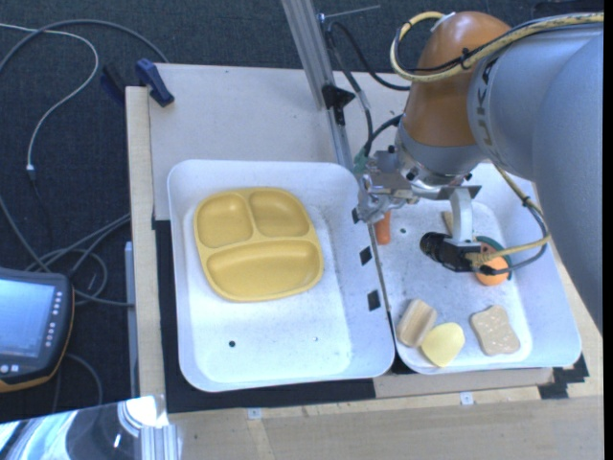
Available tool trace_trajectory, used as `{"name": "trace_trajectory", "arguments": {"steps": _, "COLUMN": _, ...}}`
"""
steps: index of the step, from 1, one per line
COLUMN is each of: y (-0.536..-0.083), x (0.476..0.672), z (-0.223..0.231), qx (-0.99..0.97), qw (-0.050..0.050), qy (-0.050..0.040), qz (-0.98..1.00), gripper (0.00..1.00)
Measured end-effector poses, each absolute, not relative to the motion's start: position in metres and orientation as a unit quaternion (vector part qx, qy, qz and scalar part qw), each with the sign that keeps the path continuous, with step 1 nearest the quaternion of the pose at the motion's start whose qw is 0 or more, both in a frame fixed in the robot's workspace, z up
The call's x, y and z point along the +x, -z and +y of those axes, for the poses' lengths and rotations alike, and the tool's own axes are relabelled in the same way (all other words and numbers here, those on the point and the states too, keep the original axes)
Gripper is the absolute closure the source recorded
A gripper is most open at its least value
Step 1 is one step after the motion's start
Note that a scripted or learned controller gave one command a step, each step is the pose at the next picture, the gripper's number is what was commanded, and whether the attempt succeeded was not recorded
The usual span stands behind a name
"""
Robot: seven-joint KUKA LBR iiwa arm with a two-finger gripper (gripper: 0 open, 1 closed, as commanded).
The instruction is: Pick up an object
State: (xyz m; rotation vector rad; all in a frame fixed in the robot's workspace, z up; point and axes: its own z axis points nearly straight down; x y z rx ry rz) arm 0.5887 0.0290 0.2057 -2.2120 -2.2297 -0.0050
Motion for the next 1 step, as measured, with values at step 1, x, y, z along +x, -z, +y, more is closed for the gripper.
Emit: {"name": "trace_trajectory", "arguments": {"steps": 1, "y": -0.2078, "x": 0.6113, "z": 0.0883, "qx": -0.704, "qw": 0.000, "qy": 0.0021, "qz": -0.710, "gripper": 1.00}}
